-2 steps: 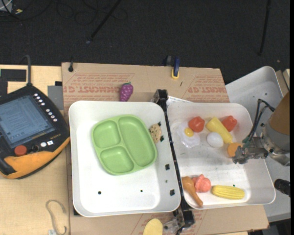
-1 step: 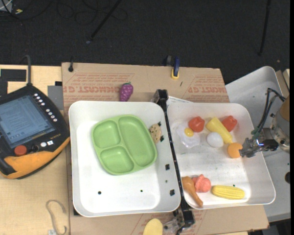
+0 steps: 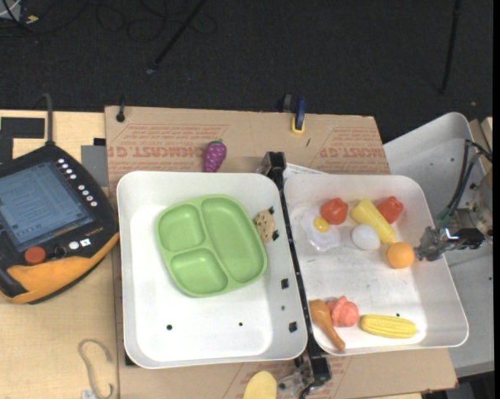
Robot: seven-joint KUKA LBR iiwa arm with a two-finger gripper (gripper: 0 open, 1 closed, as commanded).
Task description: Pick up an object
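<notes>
Orange ball sits beside gripper

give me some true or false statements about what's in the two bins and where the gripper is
1. The green divided plate lies in the left bin. True.
2. The corn cob lies in the left bin. False: it lies in the right bin, near its front edge.
3. The gripper is over the right bin's right rim, beside the orange. True.
4. The purple grapes lie on the green plate. False: they lie on the cardboard behind the left bin.
5. The yellow banana is in the right bin. True.
</notes>
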